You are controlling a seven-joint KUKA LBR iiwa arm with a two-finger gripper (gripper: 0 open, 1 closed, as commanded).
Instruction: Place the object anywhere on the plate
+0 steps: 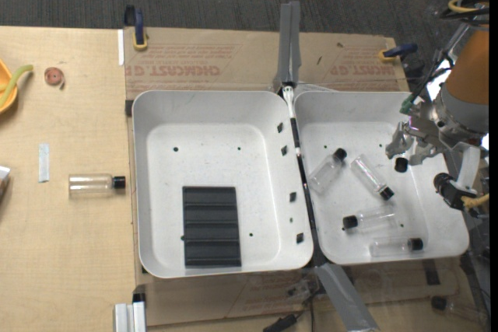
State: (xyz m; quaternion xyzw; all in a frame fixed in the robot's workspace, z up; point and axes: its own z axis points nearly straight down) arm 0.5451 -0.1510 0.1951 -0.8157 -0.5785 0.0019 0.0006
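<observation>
"Camera view findings, please. Where did the gripper stand?"

"I logged the gripper [406, 145] over the right bin [311, 114], near its far right wall. Whether it was clenched on anything or released, I could not tell; the wrist hid that. A small black cap [401, 165] sat just below it, and I could not say if that belonged to a held vial."

"And the object for the task?"

"Four clear vials lay loose on the right bin's floor: one nearest the divider [327, 169], one tilted beside it [370, 176], and two near the front wall [372, 222] [395, 247]. The plate [210, 227], dark and ribbed, lay in the left bin [142, 167], well apart from all of them."

"Risks noted?"

"Three, in my judgement. First, the vials were round and smooth; a pinch off their axis could have squirted one out. Second, the transfer had to clear the raised divider [289, 101] between the bins, and a low carry could have knocked a vial loose. Third, the plate's ribs ran crosswise; a vial released from height could have rolled off onto the bin floor."
</observation>
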